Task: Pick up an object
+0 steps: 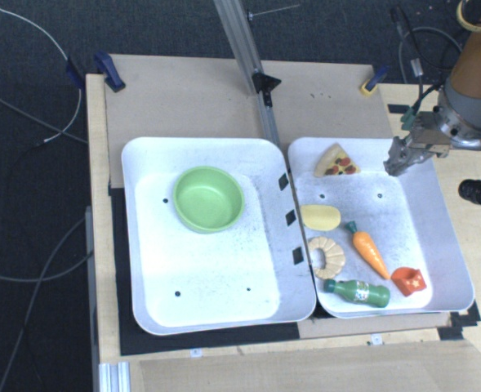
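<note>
Gripper hangs over the right bin's far edge (can't tell its state); pizza slice is just beside it; descend there, centred.

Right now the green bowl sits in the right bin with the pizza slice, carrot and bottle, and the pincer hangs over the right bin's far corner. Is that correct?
Not quite. The camera view shows the green bowl in the left bin, alone. The pizza slice, carrot and bottle do lie in the right bin, and the pincer does hang over its far corner.
</note>
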### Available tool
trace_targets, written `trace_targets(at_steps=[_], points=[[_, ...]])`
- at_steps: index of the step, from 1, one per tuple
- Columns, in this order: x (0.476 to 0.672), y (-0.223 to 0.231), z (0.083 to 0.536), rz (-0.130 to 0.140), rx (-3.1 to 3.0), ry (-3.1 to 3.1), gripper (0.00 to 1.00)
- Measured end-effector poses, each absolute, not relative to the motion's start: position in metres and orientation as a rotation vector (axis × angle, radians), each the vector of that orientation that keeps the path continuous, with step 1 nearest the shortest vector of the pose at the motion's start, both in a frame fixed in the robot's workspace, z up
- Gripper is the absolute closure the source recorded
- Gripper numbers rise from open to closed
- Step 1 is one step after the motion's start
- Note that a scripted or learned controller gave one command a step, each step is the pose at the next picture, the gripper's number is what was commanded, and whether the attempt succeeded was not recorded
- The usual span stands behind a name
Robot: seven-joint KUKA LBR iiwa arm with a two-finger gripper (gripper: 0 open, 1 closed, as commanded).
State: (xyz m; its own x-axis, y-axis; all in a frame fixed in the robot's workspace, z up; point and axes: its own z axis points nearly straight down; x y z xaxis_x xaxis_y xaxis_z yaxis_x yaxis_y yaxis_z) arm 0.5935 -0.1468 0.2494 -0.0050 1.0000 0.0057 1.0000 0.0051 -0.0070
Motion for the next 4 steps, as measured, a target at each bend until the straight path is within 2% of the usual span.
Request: trace_targets(at_steps=[2,3,4], points=[[0.599,-0.048,0.255,0.000,-2.210,-2.223,1.00],[0.598,0.017,0.252,0.005,-2.205,-2.221,1.00],[0.586,0.075,0.239,0.011,-2.204,-2.220,1.00]])
